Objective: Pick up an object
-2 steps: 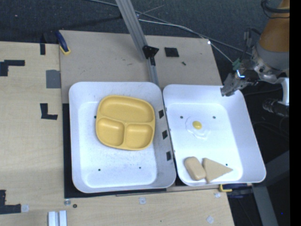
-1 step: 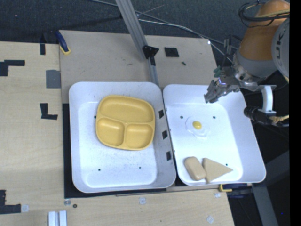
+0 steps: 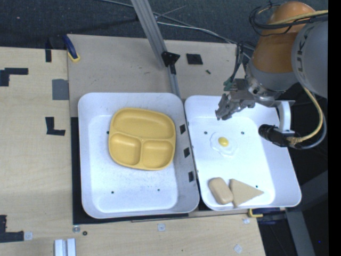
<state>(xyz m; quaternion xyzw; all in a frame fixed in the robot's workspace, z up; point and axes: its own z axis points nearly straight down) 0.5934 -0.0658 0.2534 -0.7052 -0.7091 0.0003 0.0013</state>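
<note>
The right bin [image 3: 277, 169] holds a toy fried egg [image 3: 223, 143] near its middle. A tan bread roll [image 3: 219, 190] and a tan wedge-shaped slice [image 3: 244, 191] lie side by side at its near edge. My gripper [image 3: 226, 110] hangs over the far part of the right bin, above and just beyond the egg. Nothing shows between its dark fingers, and they look close together. The left bin [image 3: 96, 164] holds a yellow divided plate [image 3: 142, 138].
A slanted metal pole [image 3: 152, 31] rises behind the bins, with its base near the gap between them. A black cable and connector [image 3: 274, 134] hang off my wrist over the right bin's right side. Cables run across the dark floor beyond the bench.
</note>
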